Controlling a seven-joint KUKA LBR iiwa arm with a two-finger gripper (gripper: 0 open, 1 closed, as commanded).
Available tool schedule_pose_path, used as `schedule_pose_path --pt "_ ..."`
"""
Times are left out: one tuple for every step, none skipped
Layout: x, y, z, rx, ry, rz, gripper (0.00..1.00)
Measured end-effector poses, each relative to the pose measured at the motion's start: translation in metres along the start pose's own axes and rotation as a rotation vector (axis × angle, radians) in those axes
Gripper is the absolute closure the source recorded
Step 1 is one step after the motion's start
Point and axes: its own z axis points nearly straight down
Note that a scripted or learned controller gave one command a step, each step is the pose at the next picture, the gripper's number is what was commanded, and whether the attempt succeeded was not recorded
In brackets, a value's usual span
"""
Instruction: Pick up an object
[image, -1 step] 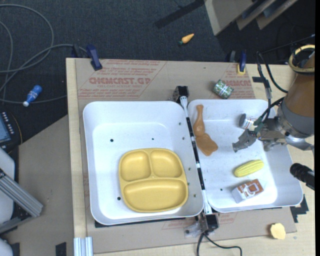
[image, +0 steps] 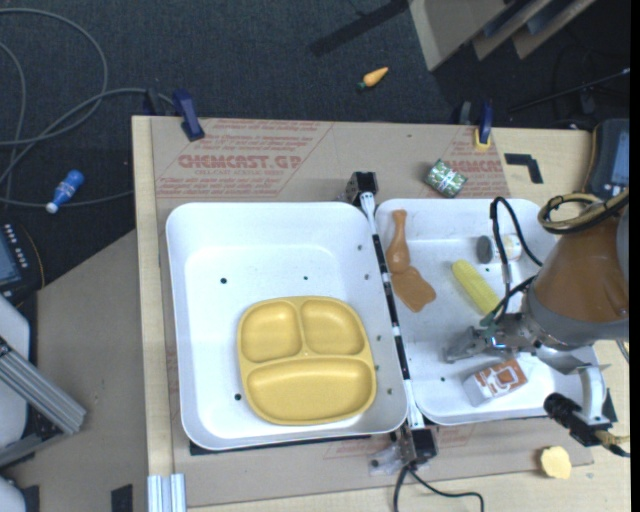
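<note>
The right bin (image: 440, 310) holds a brown spoon-shaped piece (image: 405, 270) along its left wall, a yellow corn-like piece (image: 474, 285), a small grey item (image: 484, 248) and a white item (image: 512, 245) near the back. An orange-and-white packet (image: 497, 379) lies at the front. My gripper (image: 468, 345) is low in this bin, pointing left. It sits just below the yellow piece and just left of and above the packet. The orange-banded wrist (image: 585, 280) hides the bin's right side.
The left bin (image: 260, 245) carries a yellow divided plate (image: 305, 360). A small green can (image: 446, 178) lies on the bench behind the right bin, and a yellow lump (image: 555, 461) at the front right. Blue clamps (image: 187, 115) grip the far edge. A black cable (image: 497, 215) loops over the right bin.
</note>
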Motion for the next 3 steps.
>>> schedule_pose_path --pt "-0.046 0.101 -0.124 -0.028 -0.011 -0.008 0.00" --pt "-0.014 0.159 -0.008 -0.002 0.001 -0.009 0.00" --pt "0.019 0.101 -0.009 -0.005 0.001 -0.005 0.00"
